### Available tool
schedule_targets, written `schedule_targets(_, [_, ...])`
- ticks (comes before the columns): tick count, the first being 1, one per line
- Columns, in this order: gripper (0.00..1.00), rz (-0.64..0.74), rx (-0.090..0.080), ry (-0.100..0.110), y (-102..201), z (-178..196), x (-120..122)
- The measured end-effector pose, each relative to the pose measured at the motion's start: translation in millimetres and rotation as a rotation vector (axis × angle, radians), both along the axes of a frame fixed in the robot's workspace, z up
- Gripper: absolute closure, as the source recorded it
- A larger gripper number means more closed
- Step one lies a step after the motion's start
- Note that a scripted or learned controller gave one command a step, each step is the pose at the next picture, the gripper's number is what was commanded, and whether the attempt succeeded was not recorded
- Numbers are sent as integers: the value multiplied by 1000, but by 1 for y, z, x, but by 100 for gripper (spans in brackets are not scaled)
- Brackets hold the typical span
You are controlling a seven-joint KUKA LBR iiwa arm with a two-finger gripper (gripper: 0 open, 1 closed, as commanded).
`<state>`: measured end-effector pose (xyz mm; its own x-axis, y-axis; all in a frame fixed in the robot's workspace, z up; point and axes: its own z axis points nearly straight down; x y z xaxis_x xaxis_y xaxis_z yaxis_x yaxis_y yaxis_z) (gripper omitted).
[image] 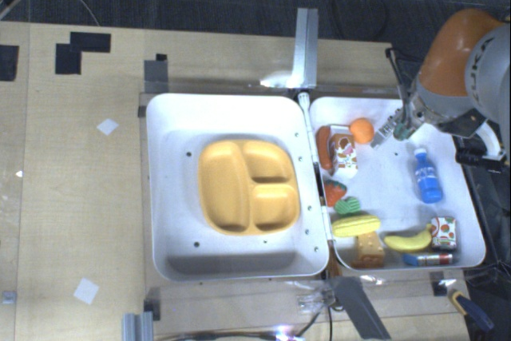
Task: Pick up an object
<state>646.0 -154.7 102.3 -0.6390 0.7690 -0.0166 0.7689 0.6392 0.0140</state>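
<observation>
While your gripper [393, 129] hovers in the right bin [471, 251], upper right of the frame, just beside the orange [362, 129], you cannot tell its grip.

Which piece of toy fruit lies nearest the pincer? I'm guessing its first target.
The orange, at the right bin's far end, just left of the pincer. The banana lies at the bin's near end.

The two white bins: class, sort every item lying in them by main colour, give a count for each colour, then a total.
Yellow: 3, the divided tray, the banana, the corn-like piece
Orange: 1, the ball
Blue: 1, the bottle
Red and white: 2, the carton, the small can
Tan: 1, the block
Total: 8; a few small half-hidden pieces are left uncounted.
</observation>
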Motion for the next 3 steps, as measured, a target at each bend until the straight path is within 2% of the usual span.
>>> schedule_targets(1, [0, 1, 0, 1, 1, -1, 0])
schedule_targets(2, [100, 10, -2, -8, 2, 13, 3])
schedule_targets(3, [0, 11, -2, -7, 3, 12, 3])
